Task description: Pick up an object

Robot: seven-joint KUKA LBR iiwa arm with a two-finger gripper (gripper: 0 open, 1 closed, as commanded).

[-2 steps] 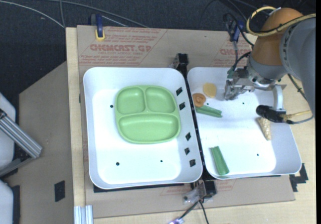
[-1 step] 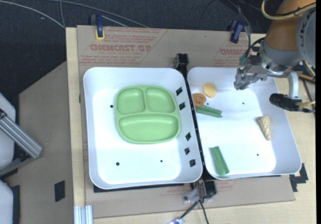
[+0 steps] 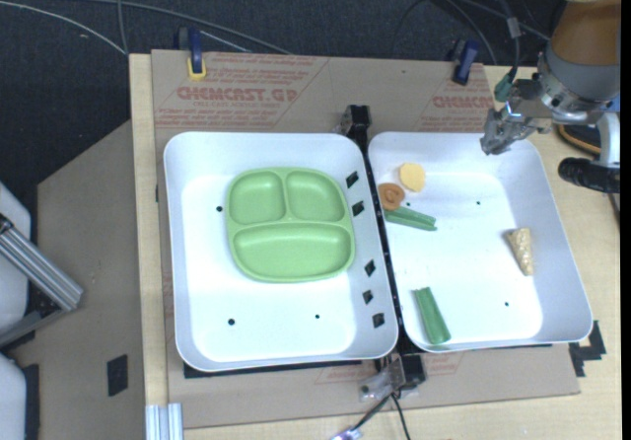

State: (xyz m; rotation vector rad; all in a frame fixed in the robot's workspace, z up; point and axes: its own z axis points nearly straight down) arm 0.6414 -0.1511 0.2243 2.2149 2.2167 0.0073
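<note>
End effector [image 3: 496, 139] above far right corner of right bin [image 3: 552, 325], finger state impossible to tell. Inside this bin: yellow piece [image 3: 412, 176], orange piece [image 3: 391, 195], two green sticks [image 3: 431, 315], beige wedge [image 3: 522, 250].

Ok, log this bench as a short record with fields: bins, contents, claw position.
left bin: green divided plate
right bin: yellow round piece, orange round piece, green stick, green block, tan wedge
claw: over the right bin's far right corner, nothing seen held
</note>
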